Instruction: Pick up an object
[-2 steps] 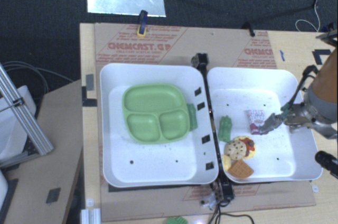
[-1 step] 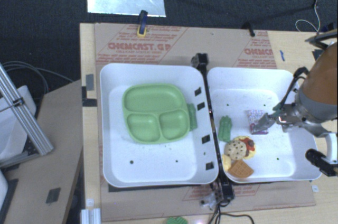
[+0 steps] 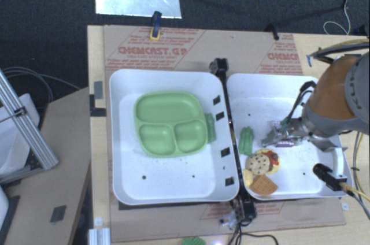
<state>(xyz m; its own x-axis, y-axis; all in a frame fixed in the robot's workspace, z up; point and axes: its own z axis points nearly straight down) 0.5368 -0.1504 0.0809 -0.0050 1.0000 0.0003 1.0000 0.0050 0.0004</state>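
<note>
The grey arm with its orange band point(image 3: 338, 88) comes in from the right and bends down over the right-hand shallow white bin point(image 3: 263, 91). Its pincer point(image 3: 278, 135) sits low over the middle of that bin, pointing leftward toward the divider between the two bins. From where I stand the metal tip is a small, shiny blur, and I cannot tell how it is set or whether anything is caught in it.

The things to be picked lie in the lower left part of the same bin. A small green pickle-shaped toy point(image 3: 247, 140) lies lengthwise just beside the divider, a little to the left of the pincer and apart from it. Below and slightly left of the pincer, near it, is a round brown cookie with dark chips point(image 3: 258, 163), resting against something red and yellow point(image 3: 273, 160). Just under that, close to the bin's front wall, lies an orange-brown waffle-like square point(image 3: 265, 184).

The left-hand white bin point(image 3: 124, 180) holds a pale green plastic tray with three compartments point(image 3: 170, 122), flat in its middle, well apart from the pincer. Both bins stand on the cardboard-covered tabletop point(image 3: 150, 50).
</note>
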